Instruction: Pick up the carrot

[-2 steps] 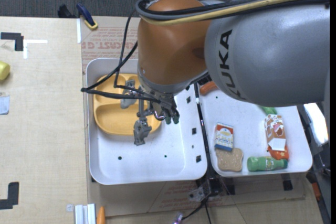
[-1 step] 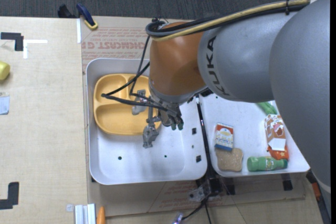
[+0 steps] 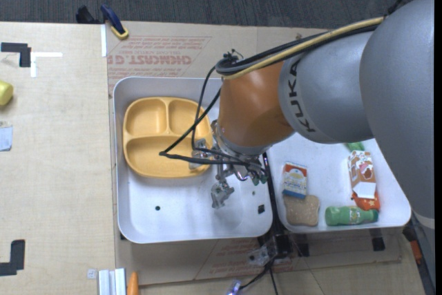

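Arm: grey KUKA iiwa arm (image 3: pixel 359 79) reaches in from the right of the view, its orange band (image 3: pixel 252 110) above the divide between the two bins
Gripper: gripper (image 3: pixel 222 195) points down over the left bin (image 3: pixel 138 217), above the bare white floor just below the lower right edge of the plate
Gripper state: cannot tell from this view whether it is apart or together; the tip is small and partly masked by the wrist and cables
Cables: black cables (image 3: pixel 190 141) run from the wrist across the right part of the plate
Plate: yellow divided plate (image 3: pixel 148 128) lies flat in the upper half of the left bin, close to its left wall
Carrot: its place cannot be told with certainty; the closest match in colour is an orange-and-white item (image 3: pixel 362 179) by the right wall of the right bin (image 3: pixel 387 221), well apart from the gripper
Other contents, right bin: small carton (image 3: pixel 295 181) near the left wall, a tan flat piece (image 3: pixel 302 211) just below it, a green bottle (image 3: pixel 352 215) on its side along the lower wall, touching or nearly touching the orange-and-white item
Bench: pale bench top (image 3: pixel 55 183) to the left of the bins bears a yellow object (image 3: pixel 5 93) at the view's left edge
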You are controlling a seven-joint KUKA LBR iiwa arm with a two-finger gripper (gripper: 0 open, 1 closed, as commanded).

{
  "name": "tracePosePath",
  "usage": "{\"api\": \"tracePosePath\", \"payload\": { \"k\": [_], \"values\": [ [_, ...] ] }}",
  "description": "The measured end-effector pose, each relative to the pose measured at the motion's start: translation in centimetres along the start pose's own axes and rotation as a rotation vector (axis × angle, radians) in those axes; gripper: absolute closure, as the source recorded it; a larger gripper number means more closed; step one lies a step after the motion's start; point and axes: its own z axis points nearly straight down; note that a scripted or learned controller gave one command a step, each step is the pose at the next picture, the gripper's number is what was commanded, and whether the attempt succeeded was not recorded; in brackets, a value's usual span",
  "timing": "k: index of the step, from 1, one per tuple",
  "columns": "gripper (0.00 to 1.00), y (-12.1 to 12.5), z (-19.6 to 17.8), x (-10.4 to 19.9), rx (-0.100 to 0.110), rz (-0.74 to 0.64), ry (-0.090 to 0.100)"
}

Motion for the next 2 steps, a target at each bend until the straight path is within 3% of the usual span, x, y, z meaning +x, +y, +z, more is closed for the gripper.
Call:
{"api": "tracePosePath", "payload": {
  "k": [1, 2],
  "values": [
    [0.00, -1.8, 0.2, -2.9, -0.003, 0.474, 0.001],
    [0.00, 4.7, 0.1, 1.4, -0.002, 0.496, -0.007]
  ]
}}
